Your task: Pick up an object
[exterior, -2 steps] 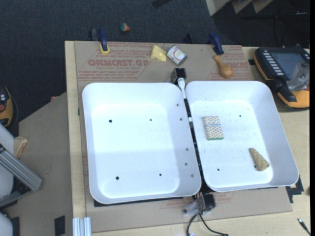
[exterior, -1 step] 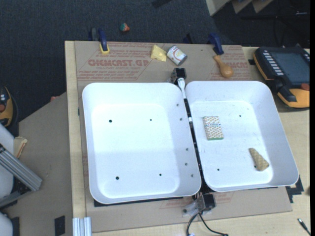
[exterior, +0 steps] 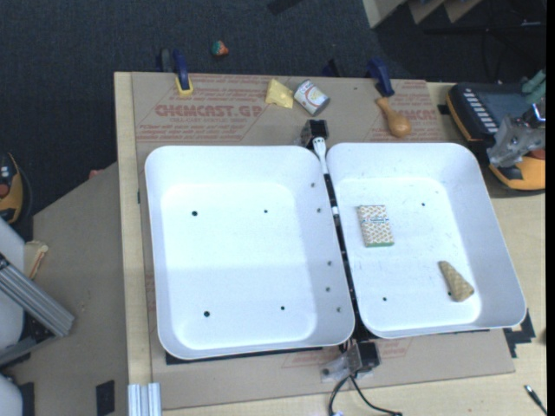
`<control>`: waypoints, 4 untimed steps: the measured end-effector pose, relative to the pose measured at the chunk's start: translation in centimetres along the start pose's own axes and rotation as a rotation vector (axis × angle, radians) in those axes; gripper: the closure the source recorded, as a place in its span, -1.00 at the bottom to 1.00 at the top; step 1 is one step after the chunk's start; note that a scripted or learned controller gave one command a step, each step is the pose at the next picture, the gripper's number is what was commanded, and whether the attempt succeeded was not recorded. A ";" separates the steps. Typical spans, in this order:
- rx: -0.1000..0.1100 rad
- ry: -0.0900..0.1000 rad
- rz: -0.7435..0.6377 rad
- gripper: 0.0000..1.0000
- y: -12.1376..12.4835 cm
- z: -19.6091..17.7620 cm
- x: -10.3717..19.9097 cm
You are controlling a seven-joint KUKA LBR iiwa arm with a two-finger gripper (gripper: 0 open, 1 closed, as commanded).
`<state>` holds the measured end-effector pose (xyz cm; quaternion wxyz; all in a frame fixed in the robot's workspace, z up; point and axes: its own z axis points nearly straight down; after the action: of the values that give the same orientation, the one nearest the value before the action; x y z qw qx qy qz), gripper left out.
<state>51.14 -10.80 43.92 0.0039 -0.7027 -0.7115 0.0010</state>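
The hand (exterior: 520, 137) sits at the far right edge of the desk (exterior: 130, 232), just beyond the upper right corner of the right bin (exterior: 486, 189). It shows as a grey metal cluster, and whether it is open or closed cannot be told from here; nothing is visibly held in it.

2 candidates lie in the right bin. A small patterned box (exterior: 375, 225) rests near the bin's middle, closer to the divider, with its long axis running roughly from the bin's far side to its near side. A tan cone-shaped piece (exterior: 456, 281) lies toward the near right corner, its long axis slanted. Both lie to the left of the hand and nearer the camera; the cone is probably the shorter reach sideways, the box the flatter target. The left bin (exterior: 173, 232) is well apart from the hand.

Red print on the board (exterior: 208, 110) behind the bins reads roughly "CHEMCAST", partly blurred.
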 end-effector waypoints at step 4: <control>0.005 -0.004 0.009 1.00 -3.1 8.1 15.7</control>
<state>47.81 4.90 35.95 0.0042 -0.7059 -0.7083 0.0041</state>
